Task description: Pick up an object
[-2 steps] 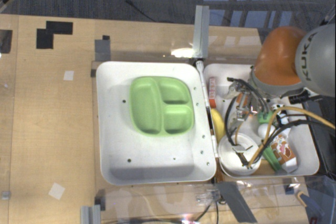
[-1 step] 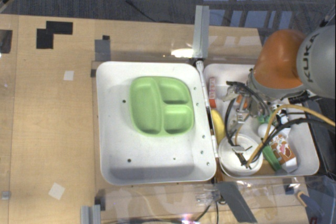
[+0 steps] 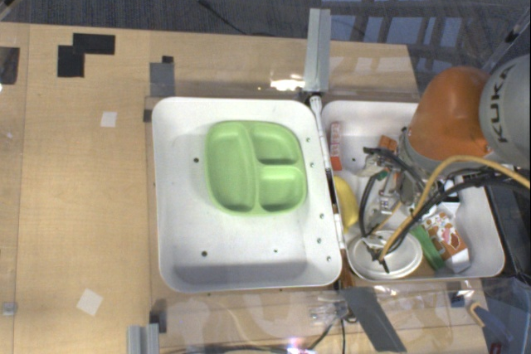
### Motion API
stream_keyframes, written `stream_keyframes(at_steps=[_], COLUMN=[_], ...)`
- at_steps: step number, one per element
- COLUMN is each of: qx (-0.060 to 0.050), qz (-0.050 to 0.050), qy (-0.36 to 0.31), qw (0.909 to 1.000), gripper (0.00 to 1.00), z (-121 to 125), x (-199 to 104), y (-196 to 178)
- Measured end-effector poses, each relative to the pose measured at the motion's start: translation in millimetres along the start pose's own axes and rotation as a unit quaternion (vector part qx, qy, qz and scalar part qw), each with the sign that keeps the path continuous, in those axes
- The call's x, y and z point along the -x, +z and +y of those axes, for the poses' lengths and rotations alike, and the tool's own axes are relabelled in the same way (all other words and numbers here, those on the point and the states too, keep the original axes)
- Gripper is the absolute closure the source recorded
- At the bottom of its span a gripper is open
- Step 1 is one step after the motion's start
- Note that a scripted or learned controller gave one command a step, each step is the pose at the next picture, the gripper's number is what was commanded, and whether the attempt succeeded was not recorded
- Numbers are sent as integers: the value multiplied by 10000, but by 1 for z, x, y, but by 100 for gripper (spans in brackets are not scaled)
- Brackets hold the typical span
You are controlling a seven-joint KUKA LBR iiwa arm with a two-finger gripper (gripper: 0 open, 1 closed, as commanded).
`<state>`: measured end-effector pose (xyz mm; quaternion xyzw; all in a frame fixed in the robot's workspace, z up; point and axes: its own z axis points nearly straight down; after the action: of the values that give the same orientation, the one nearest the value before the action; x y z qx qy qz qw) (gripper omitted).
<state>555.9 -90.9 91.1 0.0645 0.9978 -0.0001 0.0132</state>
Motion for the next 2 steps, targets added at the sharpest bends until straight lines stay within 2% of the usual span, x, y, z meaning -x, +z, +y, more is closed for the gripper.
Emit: stream_keyframes(at_steps=[1,2], qx=[0,-10], qz=[-27,66], qy=[826,1030], qw=[9966,9947], gripper=[0,0], z=[-12,-3], x=[-20,59], y=[-1,5])
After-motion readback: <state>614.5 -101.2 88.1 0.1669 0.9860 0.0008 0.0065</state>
